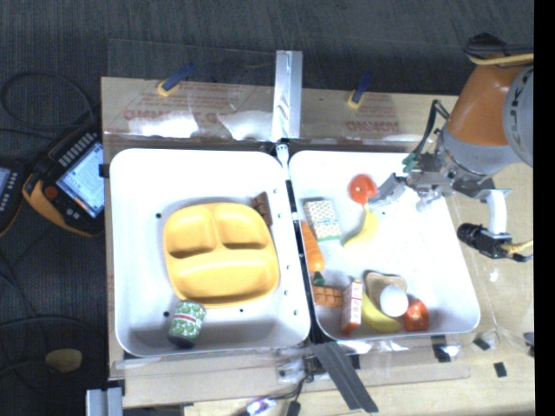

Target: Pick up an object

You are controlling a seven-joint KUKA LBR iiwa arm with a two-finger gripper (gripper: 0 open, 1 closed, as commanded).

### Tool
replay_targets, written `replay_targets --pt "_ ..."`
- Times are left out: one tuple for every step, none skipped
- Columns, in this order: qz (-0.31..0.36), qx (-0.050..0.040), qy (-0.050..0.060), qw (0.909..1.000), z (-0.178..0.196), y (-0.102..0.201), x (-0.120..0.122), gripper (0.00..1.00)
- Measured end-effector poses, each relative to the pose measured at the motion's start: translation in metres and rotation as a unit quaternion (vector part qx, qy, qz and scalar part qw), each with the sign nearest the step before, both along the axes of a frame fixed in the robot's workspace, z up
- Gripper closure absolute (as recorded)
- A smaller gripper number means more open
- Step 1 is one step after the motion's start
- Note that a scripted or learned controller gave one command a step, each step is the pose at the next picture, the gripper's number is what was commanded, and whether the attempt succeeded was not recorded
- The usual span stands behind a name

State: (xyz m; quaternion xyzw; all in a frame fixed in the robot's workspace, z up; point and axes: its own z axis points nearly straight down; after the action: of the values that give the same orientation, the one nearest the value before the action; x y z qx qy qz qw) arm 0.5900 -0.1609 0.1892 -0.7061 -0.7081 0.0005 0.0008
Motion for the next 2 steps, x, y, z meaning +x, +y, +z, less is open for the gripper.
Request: replay_targets --pt "-0.06 -0.0015 -0.001 0.9982 -0.0969 0.0156 0.0788 0.0" --pt "-0.059 -0.005 0.0 0.9982 -0.0881 0.0151 0.0784 1.0"
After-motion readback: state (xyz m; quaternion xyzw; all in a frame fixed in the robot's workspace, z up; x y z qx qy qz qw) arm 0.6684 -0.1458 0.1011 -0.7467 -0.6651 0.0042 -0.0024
